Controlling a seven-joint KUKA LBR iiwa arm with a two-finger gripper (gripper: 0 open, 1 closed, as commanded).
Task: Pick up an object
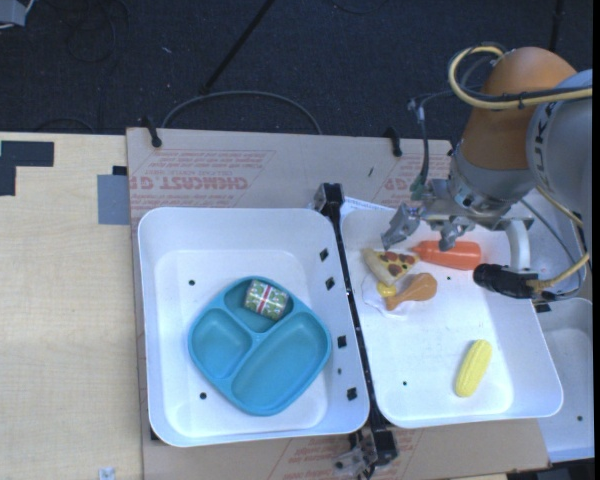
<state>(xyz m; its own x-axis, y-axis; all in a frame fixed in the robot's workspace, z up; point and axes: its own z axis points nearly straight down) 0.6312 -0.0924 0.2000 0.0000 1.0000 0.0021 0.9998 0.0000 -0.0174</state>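
Right bin [520, 393]: yellow corn cob [471, 367] lies at 5 o'clock, well apart from the rest. Left bin [165, 268]: blue divided plate [260, 363] carries a small can [265, 299] in its 12 o'clock compartment. Farther back, drumstick [414, 289] touches pizza slice [390, 264]; orange carrot [450, 255] at 12 o'clock. Pincer [425, 228] hangs spread open over the carrot, gripping nothing.

Two white bins [165, 268] sit on a pale wood-coloured worktop [50, 298] marked with dark grey squares. The bright blue sectioned plate [260, 353] carries a small can [266, 299] striped green, red and white. At three o'clock from it lie a yellow corn cob [472, 367], an orange carrot [455, 256], a tan drumstick [412, 290] and a yellow pizza slice [391, 264] with red spots. The arm [525, 118] is grey and orange.
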